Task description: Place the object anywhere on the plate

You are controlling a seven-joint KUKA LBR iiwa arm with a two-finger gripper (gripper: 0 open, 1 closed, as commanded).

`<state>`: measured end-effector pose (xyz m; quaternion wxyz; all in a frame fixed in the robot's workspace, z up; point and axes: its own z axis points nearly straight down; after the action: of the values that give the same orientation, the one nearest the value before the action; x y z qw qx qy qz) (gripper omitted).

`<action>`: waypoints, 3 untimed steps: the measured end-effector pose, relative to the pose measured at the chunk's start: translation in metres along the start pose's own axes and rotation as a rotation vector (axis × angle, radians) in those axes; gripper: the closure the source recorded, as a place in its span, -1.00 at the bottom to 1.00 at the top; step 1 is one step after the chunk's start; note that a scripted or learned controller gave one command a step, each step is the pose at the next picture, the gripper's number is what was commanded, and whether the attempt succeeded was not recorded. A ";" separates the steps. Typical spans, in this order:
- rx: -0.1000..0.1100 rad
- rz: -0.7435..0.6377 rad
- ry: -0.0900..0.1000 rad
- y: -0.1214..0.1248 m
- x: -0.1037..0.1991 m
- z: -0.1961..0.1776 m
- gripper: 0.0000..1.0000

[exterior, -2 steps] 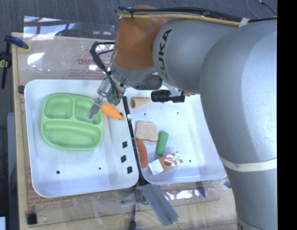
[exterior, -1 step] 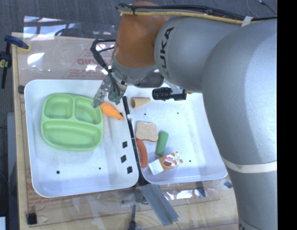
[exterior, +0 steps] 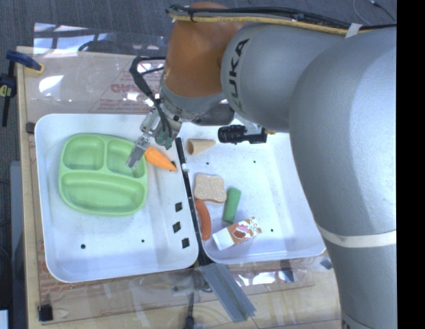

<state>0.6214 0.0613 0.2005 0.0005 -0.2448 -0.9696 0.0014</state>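
A green divided plate (exterior: 96,190) lies in the left bin (exterior: 96,252). An orange carrot (exterior: 162,159) hangs just off the plate's right rim, near the divider between the bins. My gripper (exterior: 149,148) reaches down from the upper right and is shut on the carrot's thick left end, with one grey finger (exterior: 137,155) over the plate's upper right compartment. The carrot's pointed tip faces right and down.
The right bin (exterior: 281,197) holds a bread slice (exterior: 210,187), a green cucumber piece (exterior: 231,205), a red sausage (exterior: 203,219), a tan cone piece (exterior: 199,145) and a small printed packet (exterior: 241,232). The arm's large grey body covers the right side.
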 end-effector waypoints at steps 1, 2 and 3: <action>0.000 0.000 0.000 0.000 0.000 0.000 -1.00; 0.001 -0.004 -0.001 0.001 -0.001 -0.009 1.00; -0.001 0.056 0.001 0.073 0.031 -0.036 1.00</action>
<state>0.6290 0.1398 0.2363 0.0007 -0.2717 -0.9624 0.0010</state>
